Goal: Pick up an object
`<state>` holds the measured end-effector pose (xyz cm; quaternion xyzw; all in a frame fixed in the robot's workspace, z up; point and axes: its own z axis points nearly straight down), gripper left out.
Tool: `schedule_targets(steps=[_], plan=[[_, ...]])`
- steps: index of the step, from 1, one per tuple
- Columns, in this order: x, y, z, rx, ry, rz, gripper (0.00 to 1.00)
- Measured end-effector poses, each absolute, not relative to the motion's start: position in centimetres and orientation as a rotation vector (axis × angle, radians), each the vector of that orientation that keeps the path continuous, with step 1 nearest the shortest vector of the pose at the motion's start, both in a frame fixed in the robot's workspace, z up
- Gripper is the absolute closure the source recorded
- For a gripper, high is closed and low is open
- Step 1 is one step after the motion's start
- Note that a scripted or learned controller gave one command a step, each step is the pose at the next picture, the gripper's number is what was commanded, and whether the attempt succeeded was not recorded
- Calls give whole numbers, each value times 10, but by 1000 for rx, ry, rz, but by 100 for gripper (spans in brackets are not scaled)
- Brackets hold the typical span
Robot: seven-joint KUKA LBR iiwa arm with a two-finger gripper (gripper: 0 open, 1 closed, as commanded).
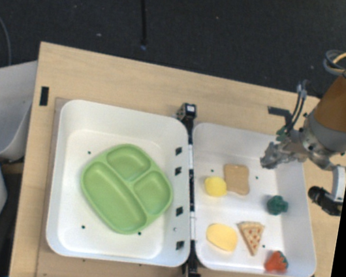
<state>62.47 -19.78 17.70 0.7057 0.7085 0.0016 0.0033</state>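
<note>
- Currently six small toy foods lie in the right bin (pixel 297 183), any of them a fair target: a toast slice (pixel 237 178) and a yellow lemon-like piece (pixel 215 187) near the middle, a green broccoli-like piece (pixel 276 204) toward the right wall, a yellow blob (pixel 222 237), a pizza wedge (pixel 251 236) and a strawberry (pixel 276 262) along the front edge.
- Likely all are light, stiff plastic; the rounded ones look slippery and prone to roll, so pinching across the widest part seems safest. The flat toast and pizza offer only thin edges.
- Whether the gripper (pixel 273 156) is parted or closed cannot be told; it hovers near the bin's back right corner, nothing visibly between it.
- Left bin (pixel 65 149) carries a green divided plate (pixel 126 187).
</note>
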Motion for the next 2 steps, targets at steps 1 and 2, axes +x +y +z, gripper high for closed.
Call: schedule_targets(steps=[1,2], plan=[[629,-207,238,2209,2222,5,100],[630,-209,294,2211,2221,5,100]])
